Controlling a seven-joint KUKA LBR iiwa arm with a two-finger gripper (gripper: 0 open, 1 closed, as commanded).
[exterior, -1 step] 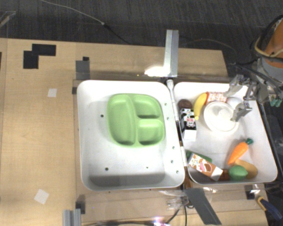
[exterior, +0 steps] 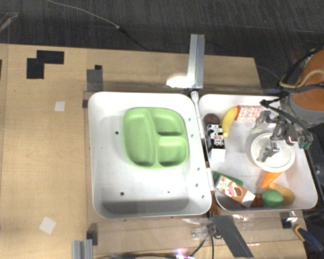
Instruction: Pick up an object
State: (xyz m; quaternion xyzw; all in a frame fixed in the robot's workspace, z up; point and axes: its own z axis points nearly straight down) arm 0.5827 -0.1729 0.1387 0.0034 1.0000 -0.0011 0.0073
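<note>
My gripper (exterior: 269,148) hangs over a white round bowl (exterior: 261,154) in the right bin (exterior: 243,161), with the arm's orange band (exterior: 315,93) above it at the right edge. Just below the bowl lies an orange carrot (exterior: 269,178). A green round item (exterior: 272,198) and a brown bread piece (exterior: 287,191) sit at the bin's front right corner. A yellow banana (exterior: 230,121) and a red-and-white box (exterior: 250,113) lie at the back of the bin.
The left bin (exterior: 105,161) bears a green divided plate (exterior: 154,136). Along the right bin's left wall are a dark item (exterior: 211,121), a small black-and-white packet (exterior: 217,141) and a printed carton (exterior: 231,188). A metal post (exterior: 196,61) stands behind the bins.
</note>
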